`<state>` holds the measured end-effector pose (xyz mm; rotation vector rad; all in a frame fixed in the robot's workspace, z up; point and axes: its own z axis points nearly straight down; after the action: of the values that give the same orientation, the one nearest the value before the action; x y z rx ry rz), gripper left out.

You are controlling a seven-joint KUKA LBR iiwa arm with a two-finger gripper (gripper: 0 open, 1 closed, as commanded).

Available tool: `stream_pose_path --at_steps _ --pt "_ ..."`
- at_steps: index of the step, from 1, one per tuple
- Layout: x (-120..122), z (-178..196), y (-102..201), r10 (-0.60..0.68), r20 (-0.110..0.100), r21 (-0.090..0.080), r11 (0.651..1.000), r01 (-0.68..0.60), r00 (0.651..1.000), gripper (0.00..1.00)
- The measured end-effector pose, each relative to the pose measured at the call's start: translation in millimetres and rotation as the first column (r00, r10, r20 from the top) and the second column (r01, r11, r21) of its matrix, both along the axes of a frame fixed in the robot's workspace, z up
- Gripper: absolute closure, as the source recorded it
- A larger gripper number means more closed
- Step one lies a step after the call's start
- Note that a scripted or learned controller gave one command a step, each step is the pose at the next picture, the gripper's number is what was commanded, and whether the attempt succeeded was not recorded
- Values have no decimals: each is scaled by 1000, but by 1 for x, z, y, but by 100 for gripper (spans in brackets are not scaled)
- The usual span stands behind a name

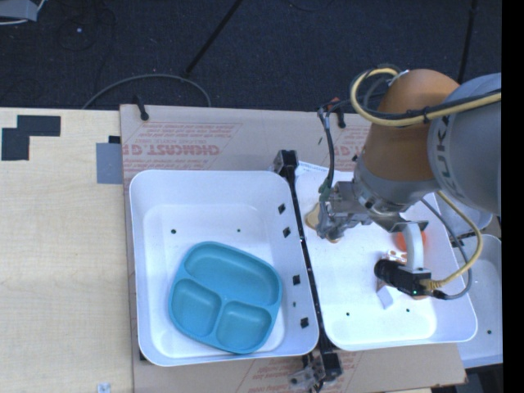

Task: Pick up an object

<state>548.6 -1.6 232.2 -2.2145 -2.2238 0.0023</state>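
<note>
End effector (332,226) positioned over right bin (360,330), beside tan object (313,217); its grip state cannot be determined.

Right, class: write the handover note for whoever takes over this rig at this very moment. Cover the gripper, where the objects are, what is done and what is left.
Gripper: low in the right bin, near its left wall. Its state cannot be told from this view.
Objects: a tan object lies right beside the gripper. An orange and white object sits further right in the same bin. A blue divided plate lies flat in the left bin.
Done: nothing is visibly lifted.
Left: grasp one object, probably the tan one, and raise it clear.
</note>
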Motion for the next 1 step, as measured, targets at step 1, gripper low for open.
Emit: stream_pose_path --at_steps 1 --pt "0 -8 43 0 -2 0 1000 0 1000 100"
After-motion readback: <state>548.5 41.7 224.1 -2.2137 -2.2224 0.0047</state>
